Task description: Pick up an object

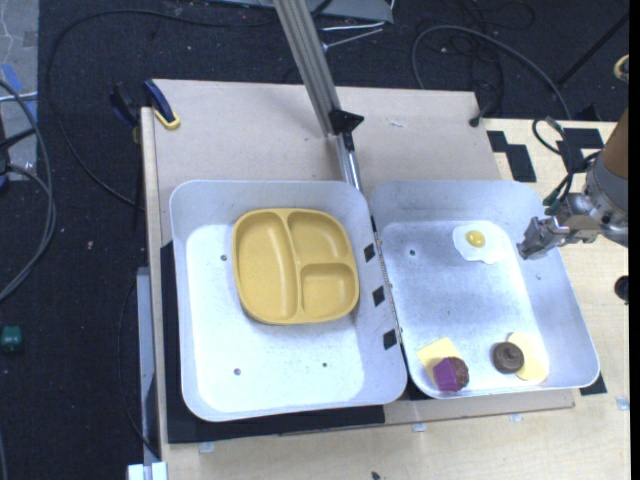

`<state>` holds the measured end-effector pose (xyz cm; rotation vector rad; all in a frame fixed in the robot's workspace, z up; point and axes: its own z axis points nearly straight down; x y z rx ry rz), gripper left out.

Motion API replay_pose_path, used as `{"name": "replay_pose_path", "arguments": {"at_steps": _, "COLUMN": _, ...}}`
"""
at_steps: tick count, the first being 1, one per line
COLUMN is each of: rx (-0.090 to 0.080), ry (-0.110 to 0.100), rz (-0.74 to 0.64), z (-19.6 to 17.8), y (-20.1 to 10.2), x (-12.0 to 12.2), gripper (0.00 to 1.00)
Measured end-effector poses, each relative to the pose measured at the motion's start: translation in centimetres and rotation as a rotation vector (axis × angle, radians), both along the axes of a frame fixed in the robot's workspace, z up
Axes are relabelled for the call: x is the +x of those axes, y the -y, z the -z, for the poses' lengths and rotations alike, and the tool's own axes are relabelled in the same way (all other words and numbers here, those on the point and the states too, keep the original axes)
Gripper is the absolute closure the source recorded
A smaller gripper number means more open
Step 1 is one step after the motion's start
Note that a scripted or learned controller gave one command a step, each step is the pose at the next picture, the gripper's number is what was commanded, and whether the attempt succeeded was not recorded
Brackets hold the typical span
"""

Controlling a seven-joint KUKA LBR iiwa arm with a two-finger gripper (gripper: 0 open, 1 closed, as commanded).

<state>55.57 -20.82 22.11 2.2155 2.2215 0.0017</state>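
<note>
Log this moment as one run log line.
gripper: over right bin edge, holding nothing | nearest: fried egg | yellow plate: left bin

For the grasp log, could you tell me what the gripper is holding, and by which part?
Nothing visible: the gripper sits at the right bin's edge, apart from the fried egg.

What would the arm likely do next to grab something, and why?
Probably slide left and lower onto the fried egg toy. The gripper hangs at the right bin's right edge, and the egg lies closest, with bare floor around it; the purple piece and brown piece lie further off.
</note>
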Motion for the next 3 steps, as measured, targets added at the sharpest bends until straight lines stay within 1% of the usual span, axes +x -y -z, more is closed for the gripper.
{"name": "replay_pose_path", "arguments": {"at_steps": 1, "rx": -0.001, "ry": 0.003, "rz": -0.001, "z": -6.1, "y": -0.7, "x": 0.3, "gripper": 1.0}}
{"name": "replay_pose_path", "arguments": {"at_steps": 2, "rx": 0.002, "ry": -0.004, "rz": -0.001, "z": -5.6, "y": -4.8, "x": 0.3, "gripper": 1.0}}
{"name": "replay_pose_path", "arguments": {"at_steps": 3, "rx": 0.003, "ry": -0.005, "rz": -0.002, "z": -5.4, "y": -10.6, "x": -0.6, "gripper": 1.0}}
